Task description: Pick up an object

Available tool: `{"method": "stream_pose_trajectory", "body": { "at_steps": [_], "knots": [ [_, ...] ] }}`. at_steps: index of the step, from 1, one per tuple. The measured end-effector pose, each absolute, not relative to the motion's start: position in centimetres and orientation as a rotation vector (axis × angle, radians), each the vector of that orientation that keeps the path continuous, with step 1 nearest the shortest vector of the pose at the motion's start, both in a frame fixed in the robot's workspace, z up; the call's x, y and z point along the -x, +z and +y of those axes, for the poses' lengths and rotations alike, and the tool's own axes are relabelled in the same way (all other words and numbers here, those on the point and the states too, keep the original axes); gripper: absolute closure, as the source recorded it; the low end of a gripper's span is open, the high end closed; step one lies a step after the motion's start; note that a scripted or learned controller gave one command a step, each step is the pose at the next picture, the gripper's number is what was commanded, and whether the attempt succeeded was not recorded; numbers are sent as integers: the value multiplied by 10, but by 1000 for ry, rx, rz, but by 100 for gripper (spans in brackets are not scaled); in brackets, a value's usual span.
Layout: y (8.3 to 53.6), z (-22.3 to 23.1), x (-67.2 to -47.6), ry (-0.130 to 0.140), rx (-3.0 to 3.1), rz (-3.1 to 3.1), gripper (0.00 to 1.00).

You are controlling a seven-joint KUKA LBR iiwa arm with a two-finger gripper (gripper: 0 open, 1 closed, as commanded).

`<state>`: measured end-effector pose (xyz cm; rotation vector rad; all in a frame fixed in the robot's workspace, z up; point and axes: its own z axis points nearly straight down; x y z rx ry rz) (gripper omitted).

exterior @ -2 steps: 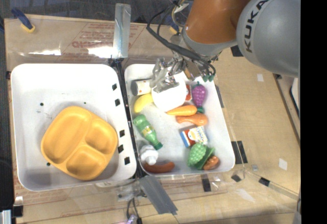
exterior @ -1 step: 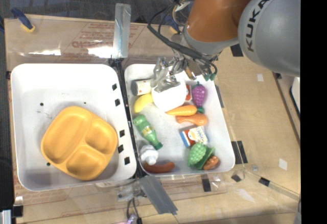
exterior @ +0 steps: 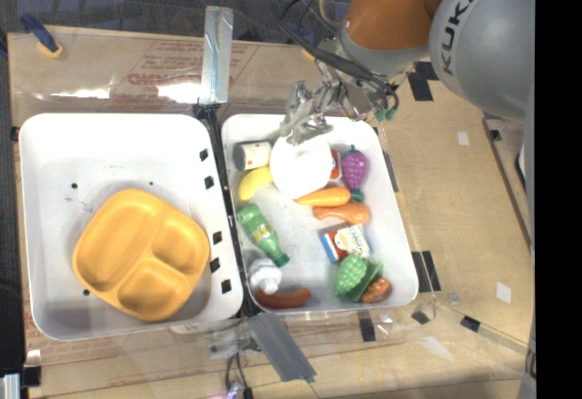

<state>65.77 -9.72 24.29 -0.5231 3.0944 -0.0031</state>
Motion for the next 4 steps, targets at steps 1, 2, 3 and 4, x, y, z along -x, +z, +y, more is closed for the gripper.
{"method": "stream_pose_trajectory", "body": {
  "at_steps": [1, 2, 3, 4],
  "knots": [
    [188, -133, -562, 1, 916, 3007, 100],
    [266, -144, -619, -7, 941, 2989, 100],
    [237, -193, -647, 0, 1182, 2909, 100],
    [142, -209, -602, 7, 1510, 2758, 100]
  ]
}}
